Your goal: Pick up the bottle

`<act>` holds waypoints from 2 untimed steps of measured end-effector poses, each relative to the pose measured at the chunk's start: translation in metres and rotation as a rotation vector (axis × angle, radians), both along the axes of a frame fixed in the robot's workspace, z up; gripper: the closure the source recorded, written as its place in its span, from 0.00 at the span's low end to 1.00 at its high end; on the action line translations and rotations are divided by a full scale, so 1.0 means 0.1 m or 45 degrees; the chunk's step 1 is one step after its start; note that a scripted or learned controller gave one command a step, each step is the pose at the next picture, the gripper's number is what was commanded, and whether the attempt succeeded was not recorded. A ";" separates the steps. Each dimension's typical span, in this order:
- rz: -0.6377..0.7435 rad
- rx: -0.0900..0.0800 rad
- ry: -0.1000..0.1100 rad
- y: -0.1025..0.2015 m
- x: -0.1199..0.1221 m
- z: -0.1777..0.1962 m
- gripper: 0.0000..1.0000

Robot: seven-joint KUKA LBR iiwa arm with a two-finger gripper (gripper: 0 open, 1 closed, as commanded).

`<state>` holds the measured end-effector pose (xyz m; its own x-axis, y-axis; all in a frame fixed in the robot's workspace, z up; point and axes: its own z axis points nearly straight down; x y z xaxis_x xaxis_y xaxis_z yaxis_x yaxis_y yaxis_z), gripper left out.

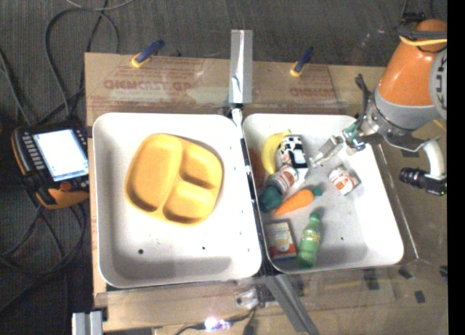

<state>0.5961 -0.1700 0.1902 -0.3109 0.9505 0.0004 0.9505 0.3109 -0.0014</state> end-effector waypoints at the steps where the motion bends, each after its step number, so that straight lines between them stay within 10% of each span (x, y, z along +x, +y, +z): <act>1: 0.028 -0.004 -0.002 -0.54 0.03 0.01 0.00; 2: -0.268 -0.001 -0.001 -0.16 -0.05 0.49 0.00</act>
<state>0.5907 -0.1857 0.2395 -0.1052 0.9944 -0.0010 0.9944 0.1052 -0.0008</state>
